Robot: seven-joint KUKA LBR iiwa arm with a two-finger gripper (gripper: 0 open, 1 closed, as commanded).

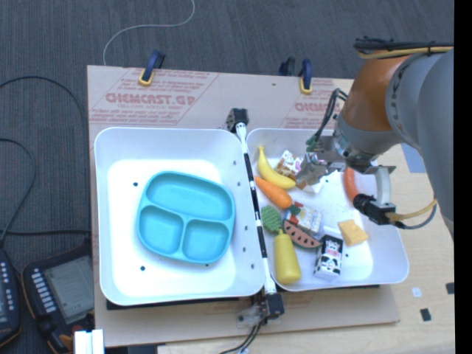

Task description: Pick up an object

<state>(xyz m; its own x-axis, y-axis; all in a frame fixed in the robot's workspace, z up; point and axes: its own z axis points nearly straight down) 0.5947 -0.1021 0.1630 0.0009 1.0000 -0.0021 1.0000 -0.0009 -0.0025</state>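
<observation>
My gripper (311,170) hangs low over the back middle of the right bin (391,260), reaching in from the right. Just to its left lie a small printed box (290,164) and a yellow banana (271,172). An orange carrot (274,192) lies in front of the banana. A red sausage-like piece (349,184) sits to the gripper's right, partly under the wrist. Nearer the front are a green piece (271,218), a white packet (309,217), a watermelon slice (303,235), a yellow bottle (286,257), a milk carton (330,257) and a cheese wedge (353,231).
The left bin (110,271) holds a blue divided plate (184,217). The two bins meet at a ridge (252,205). Blue and yellow clamps (153,65) (305,77) hold the board at the back. The arm's grey and orange body (391,102) covers the right bin's back right corner.
</observation>
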